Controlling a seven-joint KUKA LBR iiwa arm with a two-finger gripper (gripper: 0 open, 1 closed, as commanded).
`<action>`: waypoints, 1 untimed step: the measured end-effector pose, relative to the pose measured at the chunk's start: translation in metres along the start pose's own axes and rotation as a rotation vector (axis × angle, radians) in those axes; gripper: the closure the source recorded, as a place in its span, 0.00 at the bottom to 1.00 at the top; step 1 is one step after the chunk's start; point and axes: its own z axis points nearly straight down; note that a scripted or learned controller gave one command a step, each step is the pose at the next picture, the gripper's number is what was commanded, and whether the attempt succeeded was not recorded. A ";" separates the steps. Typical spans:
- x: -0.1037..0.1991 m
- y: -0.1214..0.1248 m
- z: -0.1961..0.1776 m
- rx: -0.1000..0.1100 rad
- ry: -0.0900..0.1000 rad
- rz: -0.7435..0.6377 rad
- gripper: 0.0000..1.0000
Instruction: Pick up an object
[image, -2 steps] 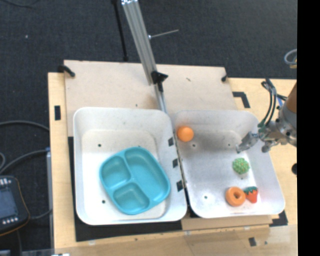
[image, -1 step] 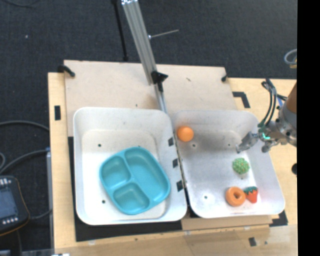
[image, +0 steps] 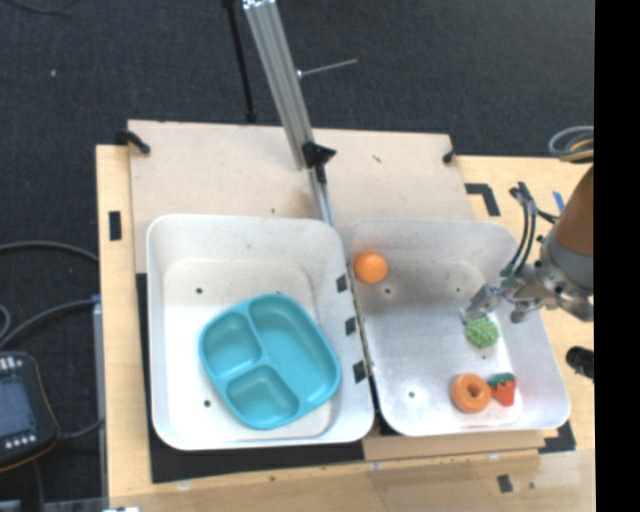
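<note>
In the right bin (image: 430, 400) lie an orange ball (image: 371, 268) at its far left corner, a small green bumpy object (image: 482, 332) toward the right, an orange ring (image: 470, 393) near the front, and a red strawberry-like piece (image: 504, 389) beside the ring. My gripper (image: 503, 300) hangs at the right side of this bin, just above and touching the upper edge of the green object. Its fingers stand spread apart, with nothing seen held between them.
The left bin (image: 180, 250) holds a blue three-compartment tray (image: 268, 359). A slanted metal pole (image: 285, 85) rises behind the bins, ending near their shared far edge. Cables hang by the arm at the right.
</note>
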 end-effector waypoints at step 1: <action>-0.005 0.007 0.047 -0.001 0.000 0.001 0.00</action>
